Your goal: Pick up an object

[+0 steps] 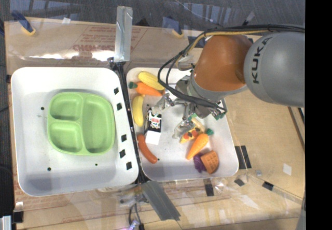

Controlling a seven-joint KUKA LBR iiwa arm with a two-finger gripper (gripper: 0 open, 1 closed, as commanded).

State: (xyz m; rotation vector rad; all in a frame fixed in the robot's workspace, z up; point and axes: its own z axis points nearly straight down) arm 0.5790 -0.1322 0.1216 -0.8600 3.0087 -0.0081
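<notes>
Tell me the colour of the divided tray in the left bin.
Light green; the divided tray shows clearly in the camera view, lying in the left bin.

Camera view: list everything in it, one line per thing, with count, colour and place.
Bins: 2, white, side by side on the bench.
Divided tray: 1, light green, three compartments, in the left bin.
Corn cob: 1, yellow, top of the right bin.
Carrots: 2, orange, one below the corn, one lower right.
Banana: 1, yellow, along the right bin's left wall.
Small carton: 1, black and white, right of the banana.
Sausage: 1, orange-red, lower left of the right bin.
Waffle-like piece: 1, tan with purple beside it, lower right.
Arm: 1, grey with orange band, from the right.
End effector: 1, metal, over the right bin.
</notes>
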